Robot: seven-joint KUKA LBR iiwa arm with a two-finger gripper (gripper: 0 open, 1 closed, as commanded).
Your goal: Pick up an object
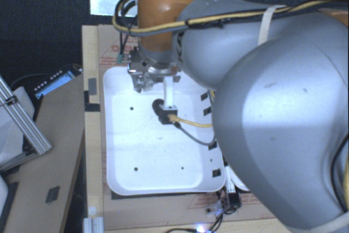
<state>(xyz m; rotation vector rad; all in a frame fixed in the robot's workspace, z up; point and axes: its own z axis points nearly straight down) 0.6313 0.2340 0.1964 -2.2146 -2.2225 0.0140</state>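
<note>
Gripper [143, 80] sits low at the far edge of the near-left white bin [143, 163], wrist pointing straight down. Can't tell whether it's released, clenched or grasping anything. Object's location: can't tell either, since the arm [272, 117] covers the bin's right edge and everything beyond it. Looks like the descent/grasp step of a pick attempt. Next move likely calls for a straight lift clear of the bin's far edge, then a check for a catch.
</note>
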